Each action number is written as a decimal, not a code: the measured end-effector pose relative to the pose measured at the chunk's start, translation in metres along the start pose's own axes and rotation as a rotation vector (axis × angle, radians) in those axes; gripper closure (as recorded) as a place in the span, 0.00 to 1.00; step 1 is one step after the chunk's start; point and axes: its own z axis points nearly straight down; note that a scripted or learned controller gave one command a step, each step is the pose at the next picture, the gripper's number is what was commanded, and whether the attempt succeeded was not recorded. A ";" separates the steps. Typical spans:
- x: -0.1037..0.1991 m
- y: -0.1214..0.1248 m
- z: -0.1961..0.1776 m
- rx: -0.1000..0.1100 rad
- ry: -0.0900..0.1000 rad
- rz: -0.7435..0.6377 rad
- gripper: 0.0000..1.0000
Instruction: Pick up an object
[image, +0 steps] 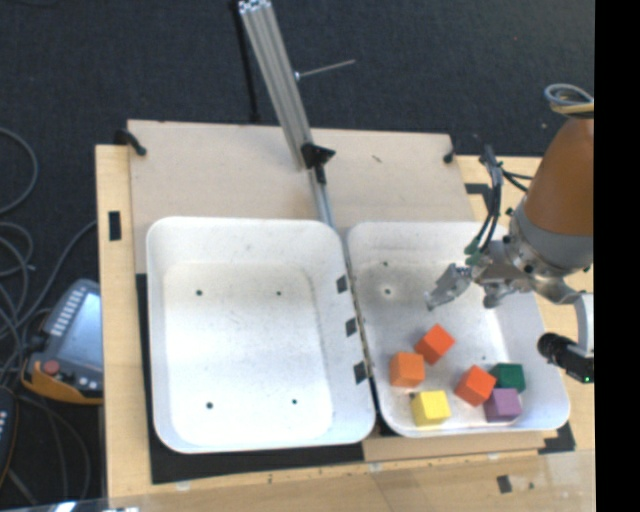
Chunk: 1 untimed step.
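Note:
Several small cubes lie in the near part of the right bin (392, 250): a red-orange one (435, 343), an orange one (407, 369), a yellow one (432, 407), another red-orange one (476, 384), a green one (508, 377) and a purple one (503, 403). My gripper (468, 291) hangs over the middle of this bin, just beyond the cubes. It is open, its fingers spread wide and nothing between them. The nearest cube is the red-orange one, a little toward the front of the gripper.
The left bin (250, 330) lies beside the right one, with a divider edge between them. A slanted metal rail (285, 90) comes down from the top to the bins' far edge. A teach pendant (68, 335) and cables lie off the bench at left.

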 end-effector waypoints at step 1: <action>-0.035 0.013 0.141 0.010 0.000 -0.001 0.00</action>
